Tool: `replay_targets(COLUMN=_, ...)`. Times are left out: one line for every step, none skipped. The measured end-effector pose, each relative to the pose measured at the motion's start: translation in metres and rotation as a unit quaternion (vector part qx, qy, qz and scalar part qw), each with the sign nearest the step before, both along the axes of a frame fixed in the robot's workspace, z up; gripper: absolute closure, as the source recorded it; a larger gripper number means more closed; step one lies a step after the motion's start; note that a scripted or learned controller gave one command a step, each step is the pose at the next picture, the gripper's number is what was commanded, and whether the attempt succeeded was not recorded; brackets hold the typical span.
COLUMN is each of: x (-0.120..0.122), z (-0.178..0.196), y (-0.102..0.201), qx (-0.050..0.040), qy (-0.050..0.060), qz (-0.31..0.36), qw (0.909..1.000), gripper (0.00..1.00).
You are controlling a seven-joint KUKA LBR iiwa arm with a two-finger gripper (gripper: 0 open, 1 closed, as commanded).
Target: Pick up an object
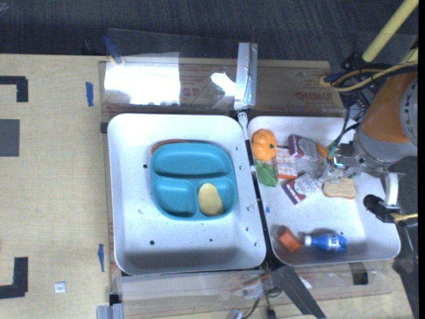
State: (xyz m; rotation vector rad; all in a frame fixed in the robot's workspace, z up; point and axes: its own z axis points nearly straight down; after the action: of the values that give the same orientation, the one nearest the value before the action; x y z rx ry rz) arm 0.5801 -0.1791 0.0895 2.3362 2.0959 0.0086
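Observation:
My gripper (340, 161) hangs over the right side of the right bin (382, 248), just above a tan bread-shaped piece (340, 189) and beside crumpled snack packets (302, 153). Nothing shows as held. Further left in that bin lie an orange pumpkin-like toy (263, 144) and a green piece (267, 174). A blue bottle with an orange cap (317, 241) lies along the near wall. In the left bin (126, 198) sits a blue divided plate (176, 178) with a yellow oval object (210, 199) in its near right compartment.
The grey arm with its orange band (388, 121) takes up the right bin's far right corner, with cables trailing behind it. A black and white part (384, 205) juts over the right wall. A clear plastic sheet (172, 82) lies behind the bins.

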Motion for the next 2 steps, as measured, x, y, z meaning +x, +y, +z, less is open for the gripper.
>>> replay_targets(x=0.082, z=0.001, y=0.025, qx=-0.0028, qy=0.003, qz=0.065, qw=0.9979, gripper=0.0)
replay_targets(x=0.086, z=0.007, y=0.06, qx=-0.0015, qy=0.004, qz=0.153, qw=0.9882, gripper=0.0)
